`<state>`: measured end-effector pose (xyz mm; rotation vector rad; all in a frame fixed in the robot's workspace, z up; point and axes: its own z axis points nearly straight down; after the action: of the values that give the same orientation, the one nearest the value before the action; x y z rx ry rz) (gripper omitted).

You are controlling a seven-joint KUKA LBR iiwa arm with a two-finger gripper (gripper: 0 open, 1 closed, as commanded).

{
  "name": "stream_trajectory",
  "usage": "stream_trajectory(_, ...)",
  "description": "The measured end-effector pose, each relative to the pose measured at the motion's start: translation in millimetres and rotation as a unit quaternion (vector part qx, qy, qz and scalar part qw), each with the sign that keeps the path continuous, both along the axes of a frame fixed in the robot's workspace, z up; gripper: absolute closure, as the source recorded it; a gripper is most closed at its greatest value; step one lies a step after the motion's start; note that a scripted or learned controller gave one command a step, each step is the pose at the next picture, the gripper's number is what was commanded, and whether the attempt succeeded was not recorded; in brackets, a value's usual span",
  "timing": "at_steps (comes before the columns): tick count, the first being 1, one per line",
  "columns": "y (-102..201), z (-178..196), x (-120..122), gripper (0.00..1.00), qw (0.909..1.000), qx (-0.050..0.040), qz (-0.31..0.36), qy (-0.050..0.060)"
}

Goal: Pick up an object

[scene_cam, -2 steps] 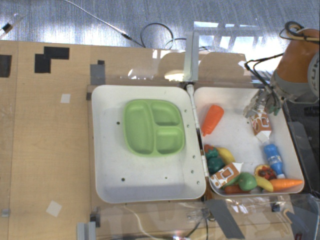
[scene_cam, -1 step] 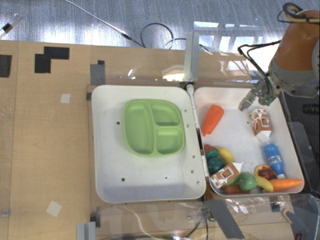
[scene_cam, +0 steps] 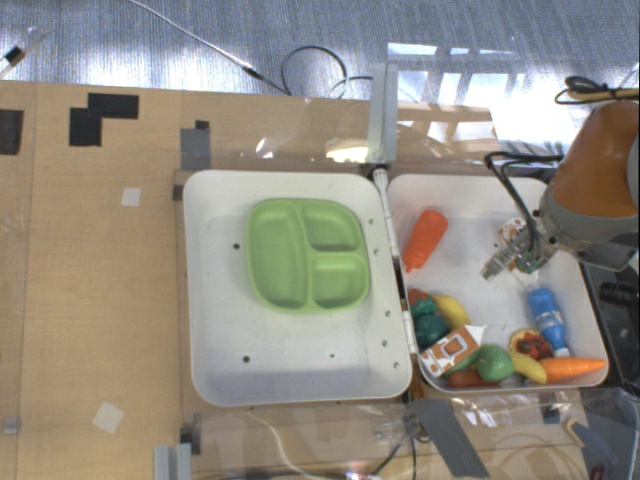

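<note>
On wooden bench [scene_cam: 90, 298], two white bins [scene_cam: 215, 368]; jaws' state perhaps hidden, cannot tell.

Green divided plate [scene_cam: 306, 254] in left bin [scene_cam: 215, 368]; black cable [scene_cam: 312, 68] behind.

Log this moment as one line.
arm: over right bin | gripper: above bare floor, nothing seen held | nearest: blue bottle, orange carrot | green tray: left bin
</note>
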<state>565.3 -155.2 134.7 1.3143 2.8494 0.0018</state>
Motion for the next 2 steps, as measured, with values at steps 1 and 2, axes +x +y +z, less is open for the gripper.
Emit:
stream_trajectory(1,19.4,37.8,58.4,1.0,0.9915,0.0004,-0.13,-0.003)
stream_trajectory(2,-54.6,-29.5,1.1,1.0,0.9848,-0.0009,-0.174,0.002)
